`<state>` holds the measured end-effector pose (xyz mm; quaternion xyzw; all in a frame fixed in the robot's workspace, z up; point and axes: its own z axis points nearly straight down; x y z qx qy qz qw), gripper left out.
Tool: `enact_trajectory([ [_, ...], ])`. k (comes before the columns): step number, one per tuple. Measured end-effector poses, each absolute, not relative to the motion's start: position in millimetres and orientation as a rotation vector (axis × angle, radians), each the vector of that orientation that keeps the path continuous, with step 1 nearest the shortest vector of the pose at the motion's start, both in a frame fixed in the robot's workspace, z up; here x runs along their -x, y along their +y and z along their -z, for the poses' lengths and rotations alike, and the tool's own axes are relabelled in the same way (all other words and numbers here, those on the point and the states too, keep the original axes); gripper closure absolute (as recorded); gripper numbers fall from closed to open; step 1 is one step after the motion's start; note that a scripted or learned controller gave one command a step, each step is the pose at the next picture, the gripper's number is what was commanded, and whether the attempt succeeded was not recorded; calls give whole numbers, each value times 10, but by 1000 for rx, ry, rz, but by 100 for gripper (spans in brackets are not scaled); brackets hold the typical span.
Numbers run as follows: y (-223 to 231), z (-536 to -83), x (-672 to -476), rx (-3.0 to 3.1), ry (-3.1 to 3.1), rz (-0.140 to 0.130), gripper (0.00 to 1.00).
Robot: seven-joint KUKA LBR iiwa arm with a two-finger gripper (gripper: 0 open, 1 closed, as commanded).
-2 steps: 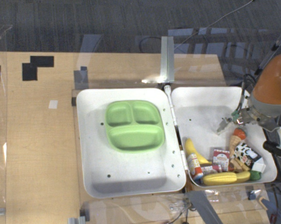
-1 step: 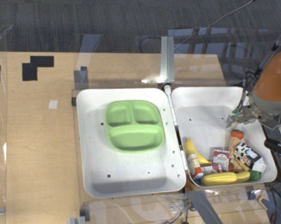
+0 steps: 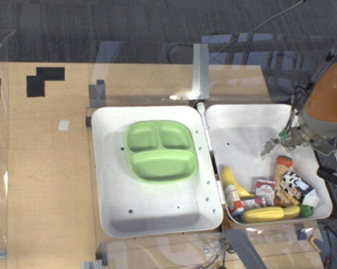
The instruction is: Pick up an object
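My gripper (image 3: 276,145) hangs over the right bin (image 3: 240,128), near its right side, with its fingers open and nothing between them. Just below it lies an orange ice-cream cone toy (image 3: 281,171). Crowded in that bin's front corner are a banana (image 3: 229,178), a yellow corn cob (image 3: 264,214), a red box (image 3: 264,189), a cow-patterned carton (image 3: 296,184) and a small red-capped bottle (image 3: 233,198). None of them touches the gripper.
A green divided plate (image 3: 161,150) lies in the left bin (image 3: 113,211). A metal rail (image 3: 211,157) separates the two bins. The arm's orange band (image 3: 326,99) stands over the right bin's far right edge. A small green piece (image 3: 307,210) sits beside the corn.
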<state>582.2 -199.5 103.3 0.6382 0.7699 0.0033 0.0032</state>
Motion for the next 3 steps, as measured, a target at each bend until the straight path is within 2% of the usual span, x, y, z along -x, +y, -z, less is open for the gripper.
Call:
enact_trajectory([
  [1, -1866, -1517, -6409, -1770, 2589, -4, 0],
  [2, -1614, -916, -6672, -1519, 2755, 10, 0],
  [3, -1828, -962, -6417, -1547, 2728, -3, 0],
])
